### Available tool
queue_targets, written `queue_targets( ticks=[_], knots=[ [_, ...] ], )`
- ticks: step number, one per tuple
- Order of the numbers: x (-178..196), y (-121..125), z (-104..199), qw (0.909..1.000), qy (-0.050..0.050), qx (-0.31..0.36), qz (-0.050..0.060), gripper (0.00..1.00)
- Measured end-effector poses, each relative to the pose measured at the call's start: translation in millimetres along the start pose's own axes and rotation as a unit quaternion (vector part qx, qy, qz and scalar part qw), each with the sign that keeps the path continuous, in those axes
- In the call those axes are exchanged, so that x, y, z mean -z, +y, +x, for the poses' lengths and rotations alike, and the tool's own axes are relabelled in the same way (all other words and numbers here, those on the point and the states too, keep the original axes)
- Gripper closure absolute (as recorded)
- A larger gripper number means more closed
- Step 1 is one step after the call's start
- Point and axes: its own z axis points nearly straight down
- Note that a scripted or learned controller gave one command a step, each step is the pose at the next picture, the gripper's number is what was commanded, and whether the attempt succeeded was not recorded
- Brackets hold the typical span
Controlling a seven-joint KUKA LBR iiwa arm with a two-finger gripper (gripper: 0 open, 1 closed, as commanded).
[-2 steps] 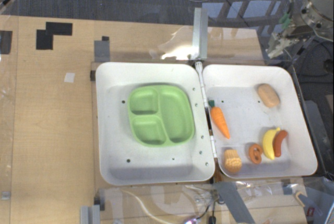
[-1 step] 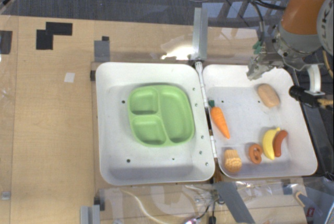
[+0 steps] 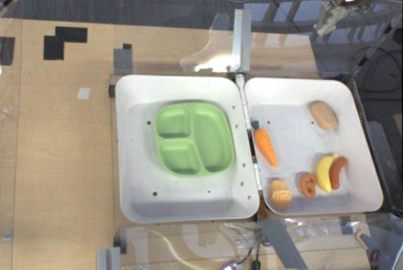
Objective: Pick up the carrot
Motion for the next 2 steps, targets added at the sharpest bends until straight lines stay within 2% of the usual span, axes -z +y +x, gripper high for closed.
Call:
queue_targets(
  ticks=[1,2],
  knots=[
    [-213.2,13.1,36.6,0.9993,0.002,0.037,0.003,1.0],
    [-212.1,13.5,36.4,0.9993,0.001,0.037,0.002,0.0]
  ],
)
